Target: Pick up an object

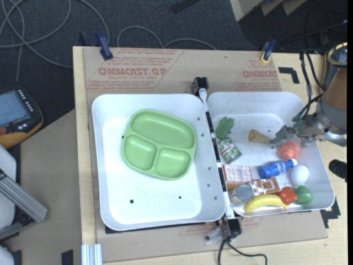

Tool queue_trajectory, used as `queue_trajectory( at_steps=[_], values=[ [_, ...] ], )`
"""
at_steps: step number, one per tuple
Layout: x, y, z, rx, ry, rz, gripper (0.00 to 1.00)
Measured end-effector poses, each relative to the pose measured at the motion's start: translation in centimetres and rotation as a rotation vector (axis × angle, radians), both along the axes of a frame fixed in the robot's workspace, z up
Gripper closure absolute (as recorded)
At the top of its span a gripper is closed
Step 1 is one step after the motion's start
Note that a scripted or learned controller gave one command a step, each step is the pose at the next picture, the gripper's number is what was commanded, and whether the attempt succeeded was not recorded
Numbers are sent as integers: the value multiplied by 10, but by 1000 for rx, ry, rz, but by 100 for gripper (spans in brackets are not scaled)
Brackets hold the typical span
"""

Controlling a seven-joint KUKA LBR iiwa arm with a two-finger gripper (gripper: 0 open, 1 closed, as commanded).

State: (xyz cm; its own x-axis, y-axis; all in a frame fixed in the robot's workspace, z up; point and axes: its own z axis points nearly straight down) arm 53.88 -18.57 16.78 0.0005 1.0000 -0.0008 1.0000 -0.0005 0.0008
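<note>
The pincer [288,136] hangs low over the right bin [242,100], its fingers spread and released, grasping nothing. Just beneath and touching distance from it lies a pink-orange ball [290,149], the likeliest target. A blue bottle [276,168] lies just beside the ball, with a white egg [299,174] near it.

Procedure, as judged from here:
1. Centre the fingers across the ball before descending, because a round thing rolls away from an off-centre squeeze.
2. Keep clear of the bottle on the way down.
3. Close gently, then lift straight up.

The left bin [105,164] bears a green 3-part plate [159,144]. Red print on the counter [160,65] reads roughly "CHEMCAST GP". The small packets by the divider carry print too small to read.
</note>
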Motion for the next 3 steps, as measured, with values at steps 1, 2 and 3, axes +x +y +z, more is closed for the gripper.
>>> queue_trajectory(
  at_steps=[1,2,3],
  values=[
    [9,-28,-83,4,1,2,0],
    [32,22,-83,1,-1,2,0],
    [32,22,-73,-1,-3,2,100]
  ],
)
